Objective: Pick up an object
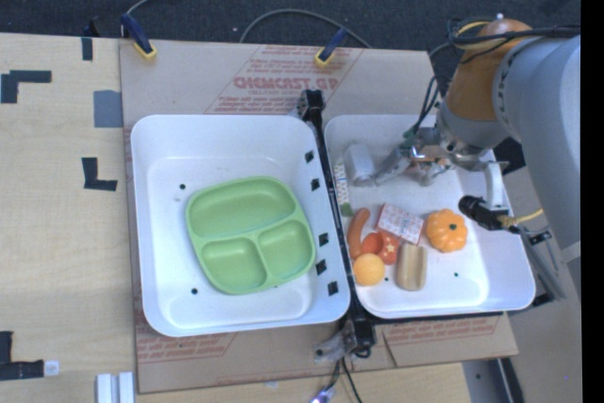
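Observation:
In the right bin [472,293], several play foods lie in a cluster near the front. They include a carrot [357,226], a red piece [379,246], an orange ball [368,270], a tan bread roll [411,267], an orange pumpkin [446,231] and a white and red packet [400,223]. My gripper [366,162] reaches in from the right and hangs low over the bin's back left part. It is behind the carrot and the packet, apart from both. I see nothing held in it.
The left bin [160,203] holds a green divided plate [250,233]. A black divider [326,193] runs between the bins. The grey arm with its orange band [481,80] covers the right bin's back right corner. Cables trail at the back.

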`<state>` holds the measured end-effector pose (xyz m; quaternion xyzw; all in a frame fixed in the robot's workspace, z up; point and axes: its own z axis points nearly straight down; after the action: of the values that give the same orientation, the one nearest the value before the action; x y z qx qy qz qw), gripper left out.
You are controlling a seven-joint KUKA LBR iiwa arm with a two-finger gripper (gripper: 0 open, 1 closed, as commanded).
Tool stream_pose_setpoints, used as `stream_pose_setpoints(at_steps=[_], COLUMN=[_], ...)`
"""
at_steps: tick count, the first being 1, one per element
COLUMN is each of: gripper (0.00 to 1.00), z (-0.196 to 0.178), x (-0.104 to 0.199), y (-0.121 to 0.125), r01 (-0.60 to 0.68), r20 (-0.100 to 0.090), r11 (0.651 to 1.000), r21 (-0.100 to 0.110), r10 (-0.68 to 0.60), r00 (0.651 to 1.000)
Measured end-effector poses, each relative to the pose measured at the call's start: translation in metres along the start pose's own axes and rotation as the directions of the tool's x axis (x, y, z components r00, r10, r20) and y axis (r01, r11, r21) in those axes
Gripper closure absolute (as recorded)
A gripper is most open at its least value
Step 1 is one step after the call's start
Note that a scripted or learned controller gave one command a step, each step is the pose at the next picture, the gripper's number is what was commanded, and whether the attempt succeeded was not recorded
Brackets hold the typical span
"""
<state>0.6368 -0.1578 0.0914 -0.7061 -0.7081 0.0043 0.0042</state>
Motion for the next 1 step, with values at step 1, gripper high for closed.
stream_pose_setpoints(at_steps=[1], gripper=[0.00], z=[0.0050], x=[-0.0677], y=[-0.0694], r01=[-0.004], r20=[0.004], r11=[1.000], r21=[-0.016], r10=[0.004], r00=[1.000])
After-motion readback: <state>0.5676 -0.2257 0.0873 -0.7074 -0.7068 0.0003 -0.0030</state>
